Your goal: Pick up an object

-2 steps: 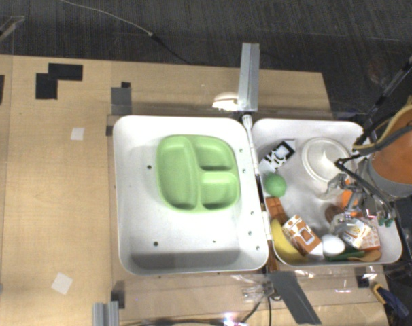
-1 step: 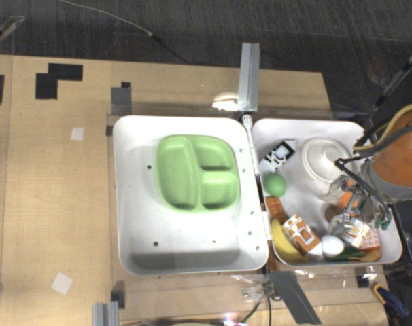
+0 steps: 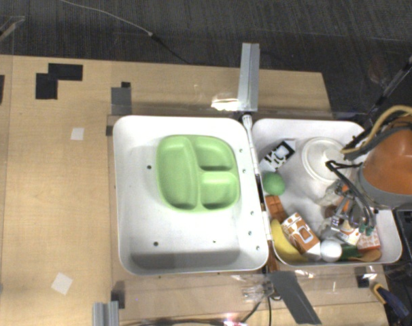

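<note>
Arm low over the cluttered right bin

Left bin (image 3: pixel 134 202) holds a green divided tray (image 3: pixel 196 172). In the right bin (image 3: pixel 298 129) the gripper (image 3: pixel 345 219) hangs just above a banana (image 3: pixel 284 242), brown carton (image 3: pixel 300 229) and white ball (image 3: pixel 330 251); its grip cannot be told.

Two bins side by side on the bench (image 3: pixel 49 209). Left bin (image 3: pixel 134 182): one sectioned tray (image 3: pixel 196 172), about centre. Right bin (image 3: pixel 294 129): small carton (image 3: pixel 279 155) at back left, ball (image 3: pixel 274 184) just in front of it, round lidded container (image 3: pixel 321 158) to their right. Front edge: banana (image 3: pixel 284 242) at left, box (image 3: pixel 301 231) against it, egg-shaped item (image 3: pixel 330 250) to the right. Gripper (image 3: pixel 345 216) low over the front right clutter.
</note>
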Action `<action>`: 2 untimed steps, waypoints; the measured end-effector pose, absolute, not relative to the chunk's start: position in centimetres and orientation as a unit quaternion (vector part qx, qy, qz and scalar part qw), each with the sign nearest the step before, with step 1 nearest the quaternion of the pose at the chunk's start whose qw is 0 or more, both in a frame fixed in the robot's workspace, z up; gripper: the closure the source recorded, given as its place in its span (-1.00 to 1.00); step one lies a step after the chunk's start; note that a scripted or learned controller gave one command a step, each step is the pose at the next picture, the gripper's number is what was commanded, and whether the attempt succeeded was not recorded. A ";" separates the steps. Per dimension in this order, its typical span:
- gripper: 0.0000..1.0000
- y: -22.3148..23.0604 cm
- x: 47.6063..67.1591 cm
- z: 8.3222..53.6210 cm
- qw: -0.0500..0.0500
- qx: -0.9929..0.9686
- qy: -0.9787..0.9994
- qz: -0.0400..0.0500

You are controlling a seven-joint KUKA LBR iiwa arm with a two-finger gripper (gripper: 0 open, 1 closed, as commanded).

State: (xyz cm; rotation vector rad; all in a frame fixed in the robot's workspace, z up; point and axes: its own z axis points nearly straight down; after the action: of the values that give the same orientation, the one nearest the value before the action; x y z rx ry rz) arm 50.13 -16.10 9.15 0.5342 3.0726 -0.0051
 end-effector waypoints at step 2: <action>-1.00 -16.3 52.1 9.1 0.009 0.202 0.979 0.000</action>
State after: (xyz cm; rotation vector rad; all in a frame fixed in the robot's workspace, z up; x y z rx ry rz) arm 52.14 -16.28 9.11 0.6320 3.0582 -0.0001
